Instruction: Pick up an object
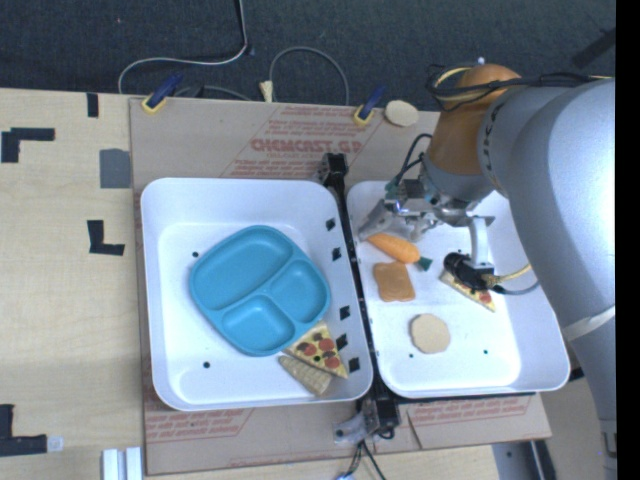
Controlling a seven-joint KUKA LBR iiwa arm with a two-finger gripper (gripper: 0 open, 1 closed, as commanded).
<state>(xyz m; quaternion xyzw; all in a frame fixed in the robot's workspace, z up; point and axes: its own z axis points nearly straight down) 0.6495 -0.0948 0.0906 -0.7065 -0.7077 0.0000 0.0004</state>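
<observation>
The gripper [408, 213] hangs low in the right bin [540, 368], just above the carrot [392, 248], well placed for a grab (whether it's open, I cannot tell). Toast [394, 282] and cookie [431, 334] lie nearby.

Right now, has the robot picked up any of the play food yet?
Not yet, it seems. The gripper is low in the right bin, next to the carrot, but I can't see anything between its fingers. The toast, cookie and small pizza slice lie on the bin floor. The blue plate and big pizza slice sit in the left bin. Grabbing and lifting remain.
</observation>
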